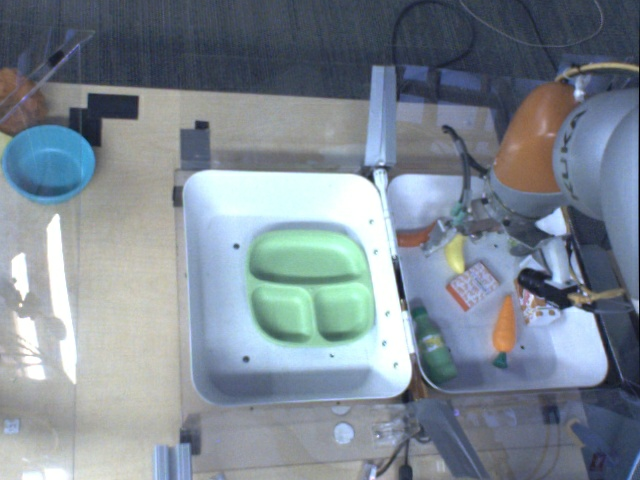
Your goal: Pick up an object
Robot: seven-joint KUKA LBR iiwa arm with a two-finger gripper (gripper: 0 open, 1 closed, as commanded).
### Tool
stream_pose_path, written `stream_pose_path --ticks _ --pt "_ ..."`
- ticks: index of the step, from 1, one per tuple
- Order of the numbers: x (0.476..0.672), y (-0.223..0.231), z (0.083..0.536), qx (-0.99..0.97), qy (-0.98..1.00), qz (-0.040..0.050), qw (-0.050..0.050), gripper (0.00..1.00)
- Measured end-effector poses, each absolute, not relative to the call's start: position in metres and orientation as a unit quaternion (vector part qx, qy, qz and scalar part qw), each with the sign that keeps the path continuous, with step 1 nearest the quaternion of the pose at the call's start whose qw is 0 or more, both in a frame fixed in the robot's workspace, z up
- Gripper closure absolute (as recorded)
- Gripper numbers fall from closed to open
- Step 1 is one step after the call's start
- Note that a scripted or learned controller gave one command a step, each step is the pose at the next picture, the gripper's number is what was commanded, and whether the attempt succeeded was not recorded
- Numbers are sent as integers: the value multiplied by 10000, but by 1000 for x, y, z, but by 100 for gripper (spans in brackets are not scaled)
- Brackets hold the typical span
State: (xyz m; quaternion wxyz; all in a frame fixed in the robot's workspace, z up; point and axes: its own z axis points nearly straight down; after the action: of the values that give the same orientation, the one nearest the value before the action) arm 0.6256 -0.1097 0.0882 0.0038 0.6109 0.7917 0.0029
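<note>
Your bench is pale wood and carries two shallow white bins side by side. The left bin is the bigger one you see, and it holds a light green divided tray with one long compartment at the back and two smaller ones at the front; the tray lies flat near the bin's middle.

The right bin holds the loose things. The arm, grey with its orange band, comes in from the right and covers the bin's far right corner, so whatever lies under it is hidden from you. The claw hangs over the back of this bin, just above a yellow banana-like piece; it is small and cluttered with cables, and you cannot tell how far open it is or whether it has hold of anything.

Near the bin's left front corner a green bottle lies on its side along the wall. A small red-and-white packet lies near the middle, with an orange carrot to its right and a small carton beside that, partly under the arm. An orange-red item rests by the left wall at the back; its shape is hard to make out.

On the bench's far left stands a blue bowl, well apart from both bins.
</note>
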Motion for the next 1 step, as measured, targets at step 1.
stream_pose_path --ticks 1 --pt "628 -108 101 6102 7922 55 57 100"
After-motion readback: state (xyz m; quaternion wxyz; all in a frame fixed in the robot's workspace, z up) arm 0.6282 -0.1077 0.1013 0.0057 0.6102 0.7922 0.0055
